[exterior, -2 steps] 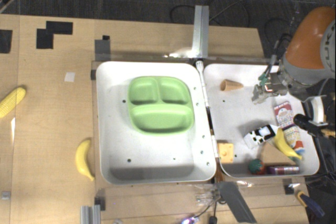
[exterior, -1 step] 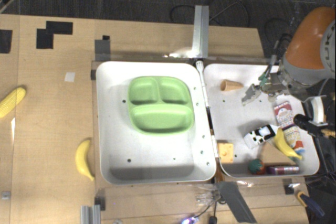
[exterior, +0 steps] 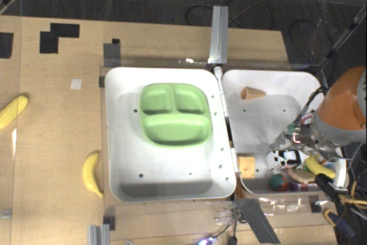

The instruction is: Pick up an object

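The camera looks down at a slant on a wooden bench point(exterior: 51, 140) bearing two white bins side by side; the left bin point(exterior: 120, 123) holds a green tray point(exterior: 175, 115) with three compartments, lying flat near the bin's middle, slightly toward the far side; the right bin point(exterior: 269, 117) holds the loose things. A small cone point(exterior: 252, 93), tan, lies on its side near that bin's far wall, well apart from the rest; a cracker-like yellow square point(exterior: 247, 166) sits at the bin's near left corner, close to the dividing wall; a green ball point(exterior: 277, 182) lies near the front wall, just beside a reddish thing point(exterior: 298, 186) too cluttered to name.

The arm point(exterior: 344, 109) comes in from the right, its orange band over the right bin's right side; the gripper point(exterior: 291, 149) is low in the bin's near right part, over a black-and-white thing point(exterior: 285, 159); a yellow piece point(exterior: 317, 166) lies just right of it; whether the claw is open or closed, or has hold of anything, cannot be told amid the clutter and cables.

Outside the bins, on the bench's left, a banana point(exterior: 92, 174) lies just beside the left bin's near left corner; a corn cob point(exterior: 12, 112) lies at the far left edge; black tape patches point(exterior: 57, 36) mark the bench's far left.
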Available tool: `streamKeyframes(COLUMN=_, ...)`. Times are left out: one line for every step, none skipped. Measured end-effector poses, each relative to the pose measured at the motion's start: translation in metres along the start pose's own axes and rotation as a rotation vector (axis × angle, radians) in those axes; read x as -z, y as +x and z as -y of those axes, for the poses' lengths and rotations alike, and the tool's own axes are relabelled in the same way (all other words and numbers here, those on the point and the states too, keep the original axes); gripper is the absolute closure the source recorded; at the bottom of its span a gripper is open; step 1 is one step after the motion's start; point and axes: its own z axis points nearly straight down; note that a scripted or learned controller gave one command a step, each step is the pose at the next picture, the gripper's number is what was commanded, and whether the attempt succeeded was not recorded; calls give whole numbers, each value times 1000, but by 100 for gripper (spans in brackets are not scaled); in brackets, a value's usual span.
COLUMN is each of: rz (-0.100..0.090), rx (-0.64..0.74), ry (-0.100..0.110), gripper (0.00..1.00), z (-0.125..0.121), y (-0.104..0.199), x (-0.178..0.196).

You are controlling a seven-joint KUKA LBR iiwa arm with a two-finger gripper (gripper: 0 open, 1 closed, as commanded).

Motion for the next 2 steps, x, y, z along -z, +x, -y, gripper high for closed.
streamKeyframes(rz=3, rx=399, ry=-5, gripper=0, z=-27, y=46, x=1)
streamKeyframes(rz=-1, rx=409, ry=8, gripper=0, z=0, y=84, x=95)
